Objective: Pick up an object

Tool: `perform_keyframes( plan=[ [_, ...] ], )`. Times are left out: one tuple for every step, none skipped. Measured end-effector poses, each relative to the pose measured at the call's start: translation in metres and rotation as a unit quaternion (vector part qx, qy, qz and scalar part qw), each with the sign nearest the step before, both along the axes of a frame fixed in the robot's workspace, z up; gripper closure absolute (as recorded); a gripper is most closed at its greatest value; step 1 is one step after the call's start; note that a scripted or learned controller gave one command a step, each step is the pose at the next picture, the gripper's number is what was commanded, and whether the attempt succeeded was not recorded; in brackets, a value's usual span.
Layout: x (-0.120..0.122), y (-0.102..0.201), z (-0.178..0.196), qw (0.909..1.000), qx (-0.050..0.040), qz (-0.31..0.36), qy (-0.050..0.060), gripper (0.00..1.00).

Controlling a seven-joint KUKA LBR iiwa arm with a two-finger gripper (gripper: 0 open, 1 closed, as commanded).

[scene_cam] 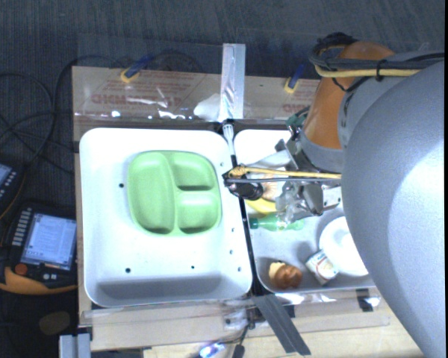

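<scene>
The gripper (293,206) hung low in the right bin (246,142), but I couldn't tell if its fingers were open or closed. A green bottle (272,224) lay just under them, with the green divided tray (173,191) off to their left in the other bin (104,274).

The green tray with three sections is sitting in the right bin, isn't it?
Not quite. In the camera view the green tray with three sections sits in the left bin, not the right bin, where the arm is reaching.

Single fixed overhead camera, slanted down, both bins (97,222) framed; arm (403,170) close at right.
</scene>
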State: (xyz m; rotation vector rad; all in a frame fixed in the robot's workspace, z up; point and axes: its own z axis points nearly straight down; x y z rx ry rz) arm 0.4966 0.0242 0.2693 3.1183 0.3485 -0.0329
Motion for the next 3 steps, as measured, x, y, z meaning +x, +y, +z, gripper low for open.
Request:
perform_keyframes(
  plan=[
    [0.001, 0.000, 0.005, 1.0000, -0.0013, 0.004, 0.006, 1.00],
    [0.009, -0.033, -0.029, 0.9999, 0.0003, -0.010, -0.005, 1.00],
    [0.008, 0.004, -0.007, 0.9968, 0.0010, 0.079, -0.006, 1.00]
  ],
)
